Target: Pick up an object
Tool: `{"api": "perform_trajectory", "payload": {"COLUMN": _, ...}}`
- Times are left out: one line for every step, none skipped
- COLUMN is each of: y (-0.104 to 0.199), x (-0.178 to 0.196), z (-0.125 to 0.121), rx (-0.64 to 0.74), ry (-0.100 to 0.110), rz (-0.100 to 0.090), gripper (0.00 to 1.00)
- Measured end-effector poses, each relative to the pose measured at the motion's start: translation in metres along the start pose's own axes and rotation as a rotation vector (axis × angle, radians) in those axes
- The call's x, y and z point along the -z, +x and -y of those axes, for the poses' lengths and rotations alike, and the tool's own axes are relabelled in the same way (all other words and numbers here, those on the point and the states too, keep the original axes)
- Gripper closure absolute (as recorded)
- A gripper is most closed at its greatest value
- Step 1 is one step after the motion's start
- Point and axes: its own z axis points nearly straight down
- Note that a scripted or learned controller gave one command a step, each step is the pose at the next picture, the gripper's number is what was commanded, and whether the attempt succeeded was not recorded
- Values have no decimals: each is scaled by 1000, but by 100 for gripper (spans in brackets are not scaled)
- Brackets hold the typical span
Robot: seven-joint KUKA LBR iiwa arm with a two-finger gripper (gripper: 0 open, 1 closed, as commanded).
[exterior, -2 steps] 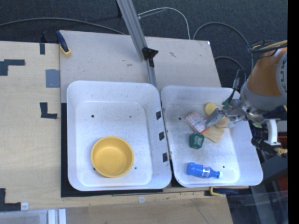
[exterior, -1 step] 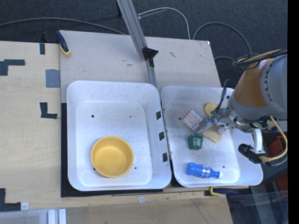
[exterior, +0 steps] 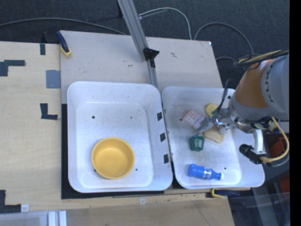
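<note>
Camera view: blue bottle [exterior: 203,172] lies flat, long axis left-right, neck pointing right.

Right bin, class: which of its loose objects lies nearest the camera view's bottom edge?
The blue bottle, lying on its side near the bin's lower rim; the green object and pinkish packet sit higher.

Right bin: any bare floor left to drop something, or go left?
Right bin: free along its left wall and far edge. Crowded mid-right, where the gripper sits among the checkered pad, green cup and yellow pieces; blue bottle near the front. Left bin is bare beyond the yellow bowl.
</note>
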Motion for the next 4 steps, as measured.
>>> {"api": "perform_trajectory", "payload": {"y": 0, "x": 11, "z": -1, "rx": 1, "ry": -3, "rz": 0, "gripper": 100}}
{"api": "perform_trajectory", "payload": {"y": 1, "x": 64, "z": -13, "rx": 0, "ry": 5, "rz": -4, "gripper": 100}}
{"api": "perform_trajectory", "payload": {"y": -8, "x": 123, "z": -16, "rx": -1, "ry": 5, "rz": -3, "gripper": 100}}
{"api": "perform_trajectory", "payload": {"y": -8, "x": 124, "z": -16, "rx": -1, "ry": 10, "rz": -4, "gripper": 100}}
